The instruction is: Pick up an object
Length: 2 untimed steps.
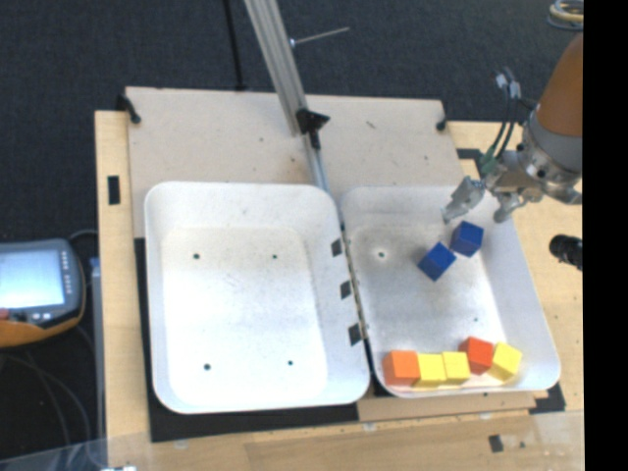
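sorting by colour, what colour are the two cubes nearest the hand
Both blue, one just under the hand, the other beside it; camera view.

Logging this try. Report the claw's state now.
Claw: open, holding nothing, above the right bin's far edge, near a blue cube.

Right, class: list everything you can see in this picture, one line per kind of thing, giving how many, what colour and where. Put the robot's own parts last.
Blue blocks: 2, blue, upper middle of the right bin, one lower left of the other.
Orange blocks: 2, orange, along the right bin's near edge.
Yellow blocks: 3, yellow, same row.
Bins: 2, white, side by side on the bench, left and right.
Aluminium post: 1, silver, slanting down from the top to between the bins.
Handheld screen: 1, grey, far left.
Arm: 1, grey with orange band, right edge.
Gripper: 1, its jaws apart just above the upper blue block.
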Available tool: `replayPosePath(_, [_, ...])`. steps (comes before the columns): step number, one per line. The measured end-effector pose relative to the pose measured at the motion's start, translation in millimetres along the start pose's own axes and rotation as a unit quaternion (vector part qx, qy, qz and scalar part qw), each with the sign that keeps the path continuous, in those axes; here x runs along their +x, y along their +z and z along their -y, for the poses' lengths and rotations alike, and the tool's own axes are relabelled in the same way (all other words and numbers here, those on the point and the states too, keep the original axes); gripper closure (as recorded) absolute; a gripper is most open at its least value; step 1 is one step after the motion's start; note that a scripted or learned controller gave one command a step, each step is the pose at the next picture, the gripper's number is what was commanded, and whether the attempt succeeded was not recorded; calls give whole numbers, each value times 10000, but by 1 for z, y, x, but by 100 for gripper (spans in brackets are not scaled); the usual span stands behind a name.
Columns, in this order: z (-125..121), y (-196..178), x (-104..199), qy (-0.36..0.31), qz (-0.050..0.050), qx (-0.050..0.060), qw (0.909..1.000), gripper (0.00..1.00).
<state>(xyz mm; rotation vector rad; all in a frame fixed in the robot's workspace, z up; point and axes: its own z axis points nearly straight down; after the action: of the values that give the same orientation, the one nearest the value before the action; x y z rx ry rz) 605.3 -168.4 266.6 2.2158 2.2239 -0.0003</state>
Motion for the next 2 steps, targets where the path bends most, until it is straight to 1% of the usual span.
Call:
replayPosePath(1, [1, 150, -32, 26, -1, 37, 10000, 0])
replayPosePath(2, [-2, 134, -33, 38, 3, -17, 10000, 100])
